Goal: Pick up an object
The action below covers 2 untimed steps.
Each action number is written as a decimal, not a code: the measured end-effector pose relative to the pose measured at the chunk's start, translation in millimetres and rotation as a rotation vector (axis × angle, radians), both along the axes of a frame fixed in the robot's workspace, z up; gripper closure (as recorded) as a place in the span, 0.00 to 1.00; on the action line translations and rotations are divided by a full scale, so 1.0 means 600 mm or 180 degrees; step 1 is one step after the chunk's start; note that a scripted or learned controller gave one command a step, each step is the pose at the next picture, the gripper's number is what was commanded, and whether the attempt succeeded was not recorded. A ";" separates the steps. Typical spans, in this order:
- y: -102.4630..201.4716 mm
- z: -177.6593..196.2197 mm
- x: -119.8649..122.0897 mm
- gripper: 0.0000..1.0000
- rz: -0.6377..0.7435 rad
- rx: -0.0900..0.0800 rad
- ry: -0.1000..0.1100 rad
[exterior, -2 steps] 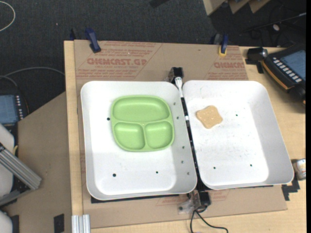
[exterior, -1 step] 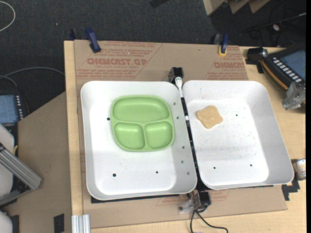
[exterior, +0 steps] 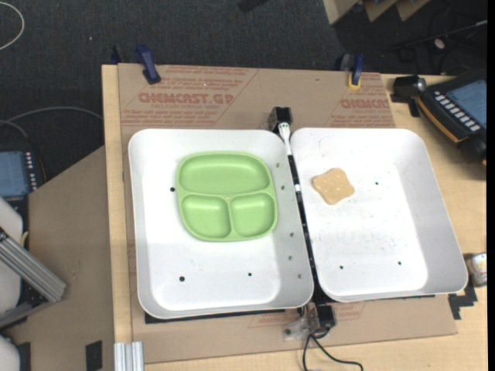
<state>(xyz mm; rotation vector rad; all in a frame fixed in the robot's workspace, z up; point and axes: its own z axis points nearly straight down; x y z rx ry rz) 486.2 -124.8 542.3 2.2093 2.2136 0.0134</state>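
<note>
The claw's state cannot be told from this moment, so the account must start from what it would reach for. By the look of things the pick has not yet begun: both candidate objects lie flat and untouched in their bins.

The nearer candidate for an arm coming in from the right is the small tan, flat, rounded-square piece resembling a slice of toast (exterior: 333, 186), lying in the upper left part of the right shallow white plastic bin (exterior: 402, 230), near the wall shared with its neighbour. The left shallow white plastic bin (exterior: 155, 269) holds a light green plastic plate with three compartments (exterior: 227, 196), sitting upright in its upper half.

Next, I judge, the claw must descend over one object, spread wide enough to straddle it. The tan piece is thin, so a low, careful closing would be needed. Both bins rest on the brown cardboard-covered worktop (exterior: 232, 91).
</note>
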 end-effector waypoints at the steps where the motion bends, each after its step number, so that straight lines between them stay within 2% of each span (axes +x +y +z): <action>1: 0.045 -0.145 -0.012 1.00 0.0001 0.0018 0.0079; 2: -0.034 -0.003 -0.011 1.00 -0.0021 -0.0003 0.0014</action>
